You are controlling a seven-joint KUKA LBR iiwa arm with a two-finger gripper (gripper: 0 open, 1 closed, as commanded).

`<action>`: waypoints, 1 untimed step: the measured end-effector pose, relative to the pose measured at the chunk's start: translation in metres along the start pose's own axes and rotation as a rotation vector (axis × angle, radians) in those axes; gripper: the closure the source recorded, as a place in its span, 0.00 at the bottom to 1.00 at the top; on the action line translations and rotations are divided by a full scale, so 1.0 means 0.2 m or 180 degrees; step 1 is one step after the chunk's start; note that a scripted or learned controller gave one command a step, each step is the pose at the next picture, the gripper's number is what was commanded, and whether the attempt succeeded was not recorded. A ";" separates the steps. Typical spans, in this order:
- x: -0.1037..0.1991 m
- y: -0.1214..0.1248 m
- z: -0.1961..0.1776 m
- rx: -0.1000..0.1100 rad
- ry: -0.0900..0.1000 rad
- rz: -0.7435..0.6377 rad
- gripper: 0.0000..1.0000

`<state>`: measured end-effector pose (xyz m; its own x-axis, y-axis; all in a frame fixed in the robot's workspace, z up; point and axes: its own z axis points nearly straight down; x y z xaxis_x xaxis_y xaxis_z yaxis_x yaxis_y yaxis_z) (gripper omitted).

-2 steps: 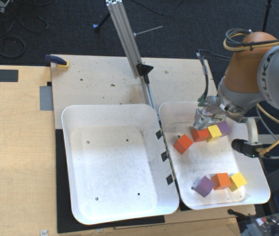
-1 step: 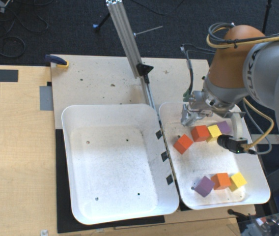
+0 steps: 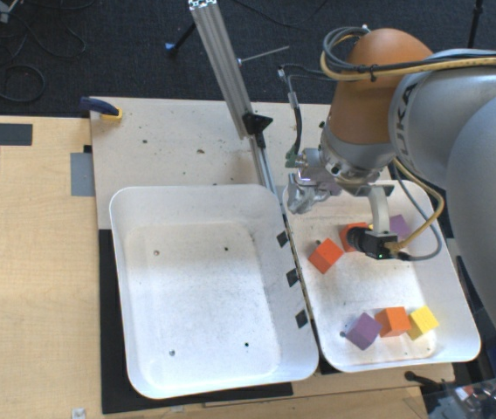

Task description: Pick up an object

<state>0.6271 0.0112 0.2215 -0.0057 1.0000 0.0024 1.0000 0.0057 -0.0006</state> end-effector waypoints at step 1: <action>0.28 0.03 -0.05 0.0001 -0.0003 0.0003 1.00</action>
